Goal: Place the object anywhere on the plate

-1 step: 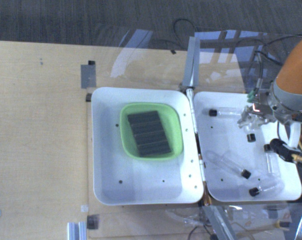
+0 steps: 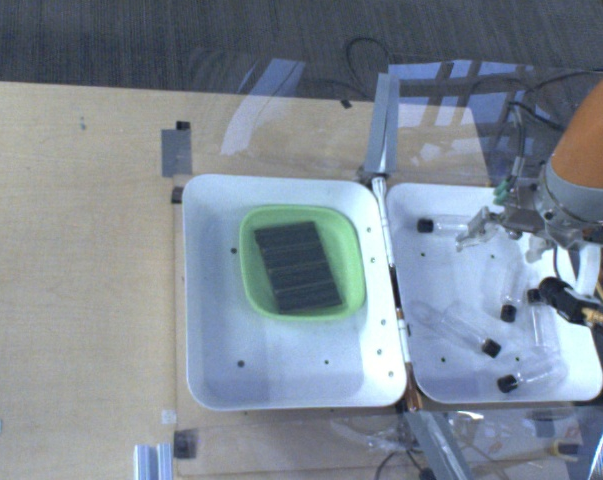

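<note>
The dark ribbed block (image 2: pixel 297 267) already lies on the green plate (image 2: pixel 252 268) in the left bin (image 2: pixel 213 298). The gripper (image 2: pixel 556 233), its state impossible to tell, hovers over the right bin (image 2: pixel 451 383); lifting straight clear seems wisest.

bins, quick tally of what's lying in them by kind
green plate: 1, in the left bin
dark ridged block: 1, lying on the plate
clear tubes with black caps: about 5 by caps counted, in the right bin; clear bodies are hard to tell apart
total: about 7
</note>
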You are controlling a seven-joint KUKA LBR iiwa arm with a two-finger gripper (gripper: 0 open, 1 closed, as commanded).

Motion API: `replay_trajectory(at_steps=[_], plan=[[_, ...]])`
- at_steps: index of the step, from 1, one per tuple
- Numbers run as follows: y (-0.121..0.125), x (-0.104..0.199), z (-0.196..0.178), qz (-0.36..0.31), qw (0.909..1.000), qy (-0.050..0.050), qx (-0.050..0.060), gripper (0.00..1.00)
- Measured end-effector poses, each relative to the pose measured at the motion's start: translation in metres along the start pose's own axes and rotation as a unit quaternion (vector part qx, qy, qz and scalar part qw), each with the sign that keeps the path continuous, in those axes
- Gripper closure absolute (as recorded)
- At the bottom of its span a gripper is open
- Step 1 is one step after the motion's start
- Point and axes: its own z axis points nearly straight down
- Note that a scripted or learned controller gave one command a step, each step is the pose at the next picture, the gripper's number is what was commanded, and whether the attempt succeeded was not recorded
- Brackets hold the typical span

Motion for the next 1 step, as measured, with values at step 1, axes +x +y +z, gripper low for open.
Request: replay_trajectory(at_steps=[1], plan=[[0.0105,-0.0447,-0.0285,-0.017,0.9999,-0.001,0.000,0.00]])
